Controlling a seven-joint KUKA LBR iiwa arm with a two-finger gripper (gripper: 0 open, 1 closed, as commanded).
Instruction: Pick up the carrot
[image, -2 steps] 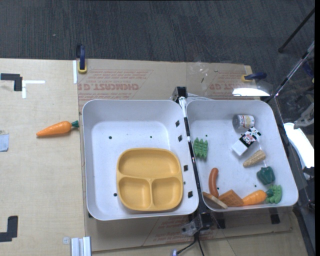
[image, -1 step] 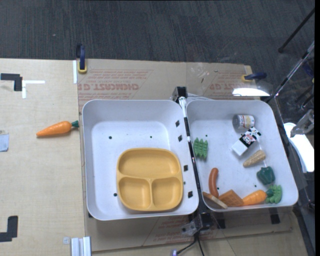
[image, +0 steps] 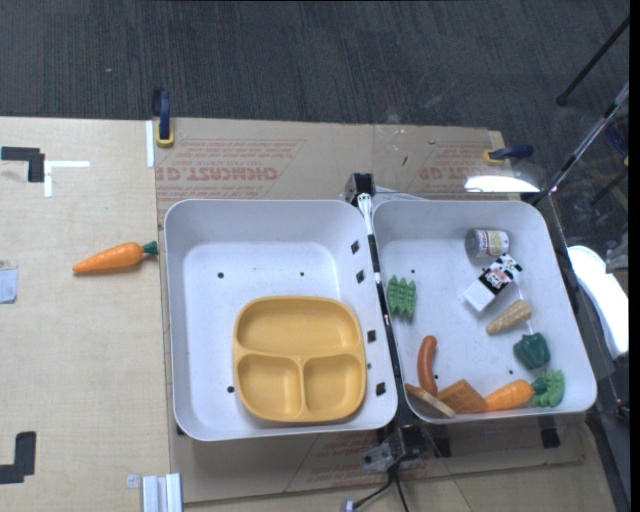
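End effector: I cannot tell its state from this view, spread or pressed together, so I log nothing as held.

Two candidates. One carrot (image: 508, 394) lies in the right bin (image: 560, 250) at its near side, tip pointing left, leafy end right. A second carrot (image: 110, 258) lies out on the bare worktop (image: 70, 380), just left of the left bin (image: 180, 300), green stub toward the bin wall.

Handling, as judgement: toy produce by the look, so light, stiff and smooth-skinned (likely to squirt out of a pinch near the tapered tip). I would close across the thick half, jaws square to the long axis.

Room, right bin: tight. The carrot sits close to the near wall, a tan cracker (image: 462, 396) touches or nearly touches its tip, and broccoli (image: 548, 386) crowds its leafy end. A green pepper (image: 532, 350) lies just beyond. The far-side flank looks the freer one, though the near jaw would have little gap to the wall.

Room, worktop: open all round the second carrot except the bin wall at its right. It lies well away from my side, with the left bin and its yellow plate (image: 298, 358) in between.
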